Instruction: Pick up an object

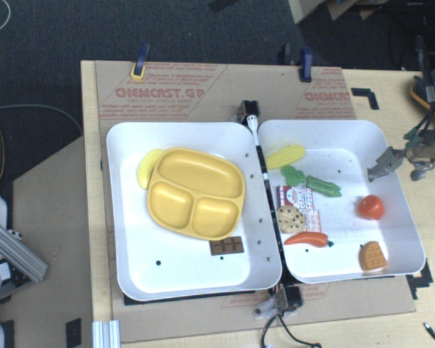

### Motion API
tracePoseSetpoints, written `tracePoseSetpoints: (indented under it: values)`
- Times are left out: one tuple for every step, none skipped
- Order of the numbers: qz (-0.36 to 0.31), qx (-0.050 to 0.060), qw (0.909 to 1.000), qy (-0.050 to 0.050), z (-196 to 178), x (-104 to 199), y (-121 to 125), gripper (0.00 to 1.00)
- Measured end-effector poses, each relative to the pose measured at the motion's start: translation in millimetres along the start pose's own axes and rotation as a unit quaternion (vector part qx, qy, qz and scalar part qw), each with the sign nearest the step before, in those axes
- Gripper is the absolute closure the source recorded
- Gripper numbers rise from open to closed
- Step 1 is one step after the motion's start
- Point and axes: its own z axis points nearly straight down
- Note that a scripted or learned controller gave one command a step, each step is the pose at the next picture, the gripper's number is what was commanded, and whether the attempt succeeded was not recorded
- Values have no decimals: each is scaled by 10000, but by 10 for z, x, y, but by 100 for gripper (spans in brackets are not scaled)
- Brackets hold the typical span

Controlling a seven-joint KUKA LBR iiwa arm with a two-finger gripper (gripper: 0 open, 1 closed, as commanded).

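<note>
Approach step, nothing grasped yet. Tool [391, 164] at 3 o'clock edge of right bin [348, 138], hovering over the rim; finger spread unclear, cannot tell, nothing seen between them. Nearest candidate: toy tomato [371, 207], at 7 o'clock from tool, near. Waffle [373, 256] at 6 o'clock of tomato. Next move probably calls for shifting toward 7 o'clock, centring over tomato, descending. Yellow divided plate [195, 192] in left bin [130, 216].

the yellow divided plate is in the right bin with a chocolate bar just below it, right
Not quite. In the camera view the yellow divided plate lies in the left bin, not the right one. The rest holds: the chocolate bar sits just below it in that same bin.
</note>
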Motion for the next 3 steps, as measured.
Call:
tracePoseSetpoints:
  values:
    - [-18,-62,10000,-17,-66,4,24,0]
    - [-17,-31,10000,-2,366,28,-7,0]
    - [-14,-28,10000,0,814,-15,-46,0]
